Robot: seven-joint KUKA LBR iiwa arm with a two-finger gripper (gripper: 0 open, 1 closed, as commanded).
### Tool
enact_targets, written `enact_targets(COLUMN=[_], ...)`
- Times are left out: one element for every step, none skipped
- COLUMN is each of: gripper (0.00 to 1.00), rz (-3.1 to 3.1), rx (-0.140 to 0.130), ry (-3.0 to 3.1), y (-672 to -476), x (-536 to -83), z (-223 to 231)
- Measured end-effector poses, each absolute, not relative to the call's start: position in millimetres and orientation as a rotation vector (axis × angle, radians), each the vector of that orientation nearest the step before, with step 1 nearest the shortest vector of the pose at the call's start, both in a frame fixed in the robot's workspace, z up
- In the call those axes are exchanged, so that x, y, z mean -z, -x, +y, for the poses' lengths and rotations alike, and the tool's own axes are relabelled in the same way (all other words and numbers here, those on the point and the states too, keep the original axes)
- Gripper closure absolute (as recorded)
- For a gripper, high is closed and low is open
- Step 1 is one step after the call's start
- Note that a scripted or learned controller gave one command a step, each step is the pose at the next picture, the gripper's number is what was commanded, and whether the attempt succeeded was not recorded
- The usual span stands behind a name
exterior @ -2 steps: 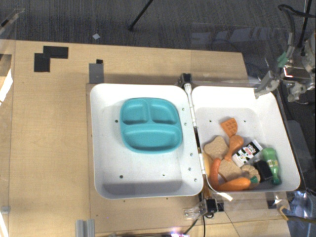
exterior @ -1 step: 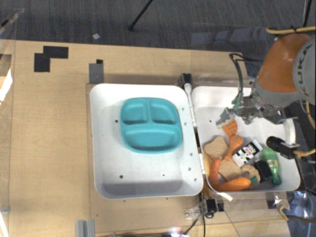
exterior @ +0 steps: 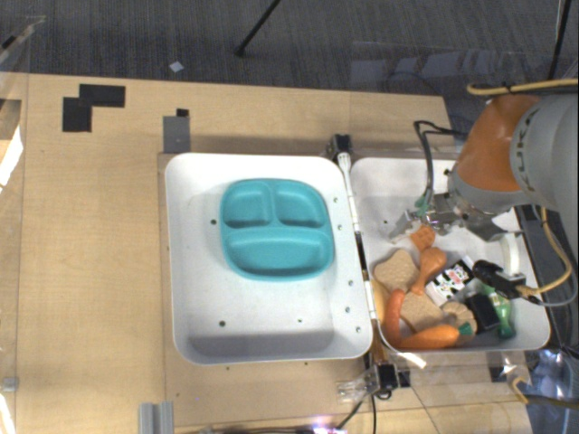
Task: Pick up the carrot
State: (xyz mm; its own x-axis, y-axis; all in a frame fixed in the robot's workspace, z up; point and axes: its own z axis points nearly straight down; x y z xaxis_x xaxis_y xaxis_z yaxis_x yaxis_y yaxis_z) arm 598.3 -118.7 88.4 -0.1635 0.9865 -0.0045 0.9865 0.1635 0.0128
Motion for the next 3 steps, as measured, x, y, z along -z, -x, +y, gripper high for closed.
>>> enact_targets(gripper=[1.00,1.00,1.00], rz=[2.391,2.143,2.466], rx=[-0.017,-0.010,-0.003], ry=[-2.018,-2.286,-1.936], y=[-600.5,-591.0,-555.1], x=[-101,-88,-138], z=[-116,-91,-141])
